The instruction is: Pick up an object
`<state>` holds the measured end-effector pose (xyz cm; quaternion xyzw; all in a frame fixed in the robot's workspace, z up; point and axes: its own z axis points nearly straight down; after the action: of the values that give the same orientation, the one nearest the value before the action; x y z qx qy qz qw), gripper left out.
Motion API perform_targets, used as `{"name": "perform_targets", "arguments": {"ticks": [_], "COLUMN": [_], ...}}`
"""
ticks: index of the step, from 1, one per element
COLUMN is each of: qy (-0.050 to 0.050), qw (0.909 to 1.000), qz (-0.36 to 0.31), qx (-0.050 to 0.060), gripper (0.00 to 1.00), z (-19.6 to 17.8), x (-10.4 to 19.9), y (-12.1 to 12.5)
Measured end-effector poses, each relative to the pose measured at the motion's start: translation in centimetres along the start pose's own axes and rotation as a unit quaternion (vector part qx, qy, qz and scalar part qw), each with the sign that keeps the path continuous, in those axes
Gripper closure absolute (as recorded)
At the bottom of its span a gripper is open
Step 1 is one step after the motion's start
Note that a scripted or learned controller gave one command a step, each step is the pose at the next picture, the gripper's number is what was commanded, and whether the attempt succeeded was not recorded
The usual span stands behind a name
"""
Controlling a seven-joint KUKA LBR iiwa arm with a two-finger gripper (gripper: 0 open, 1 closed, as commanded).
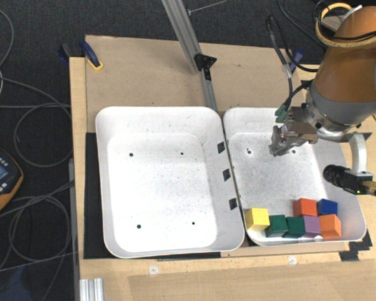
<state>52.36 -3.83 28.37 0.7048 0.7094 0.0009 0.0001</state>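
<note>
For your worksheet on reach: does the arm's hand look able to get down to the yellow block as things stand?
Probably yes. The yellow block sits at the cluster's left end, open above and leftward, in the bin where the hand hovers.

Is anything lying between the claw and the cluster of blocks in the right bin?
Nothing visible does. The claw hangs over the far part of the shallow white right bin, and bare bin floor separates it from the small coloured cubes at the near edge.

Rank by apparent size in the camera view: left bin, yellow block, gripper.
1. Left bin, by far the largest.
2. Gripper, much smaller; it sits higher, nearer the camera, so it may look oversized.
3. Yellow block, slightly smaller than the gripper.
</note>
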Motion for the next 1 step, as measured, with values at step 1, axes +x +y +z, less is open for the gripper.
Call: {"name": "perform_targets", "arguments": {"ticks": [1], "qy": [0.001], "qw": [1.0], "qz": [0.0], "qx": [0.003], "gripper": [1.0], "z": [1.11], "x": [5.0], "y": [0.29]}}
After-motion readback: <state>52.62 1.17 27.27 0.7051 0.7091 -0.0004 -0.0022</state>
